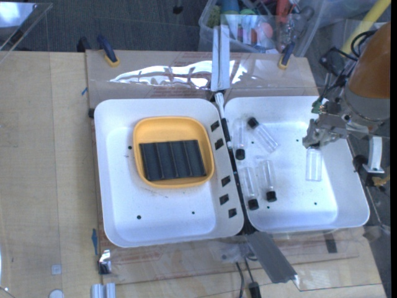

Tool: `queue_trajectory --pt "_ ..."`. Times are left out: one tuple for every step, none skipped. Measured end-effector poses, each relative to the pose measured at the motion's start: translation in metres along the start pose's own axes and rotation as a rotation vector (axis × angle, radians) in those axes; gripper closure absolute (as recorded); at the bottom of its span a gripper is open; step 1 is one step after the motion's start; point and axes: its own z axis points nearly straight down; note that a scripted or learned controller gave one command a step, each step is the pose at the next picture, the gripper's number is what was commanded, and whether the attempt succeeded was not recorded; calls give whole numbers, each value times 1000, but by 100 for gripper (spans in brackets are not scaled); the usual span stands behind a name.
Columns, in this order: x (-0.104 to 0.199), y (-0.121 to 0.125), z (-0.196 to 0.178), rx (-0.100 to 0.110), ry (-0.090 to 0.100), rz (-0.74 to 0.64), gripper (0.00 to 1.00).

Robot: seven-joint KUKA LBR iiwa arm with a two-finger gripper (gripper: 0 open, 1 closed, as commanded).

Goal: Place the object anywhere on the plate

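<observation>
Pale wooden bench [43,166], dark grey floor [124,11] behind, clear cluttered storage tub [267,11], glare on plastic sheet [167,76]

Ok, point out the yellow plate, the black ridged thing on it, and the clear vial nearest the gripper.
Plate [144,131]: camera view, bare upper-left rim.
Ridged thing [172,159]: camera view, its middle.
Vial [313,165]: camera view, middle of its clear body.

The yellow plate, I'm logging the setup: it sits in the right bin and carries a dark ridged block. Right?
Wrong bin. The camera view shows the yellow plate in the left bin, carrying the dark ridged block. The right bin holds clear vials.
</observation>
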Motion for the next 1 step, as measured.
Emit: queue_trajectory --pt "36 -4 -30 -7 1 -295 100"
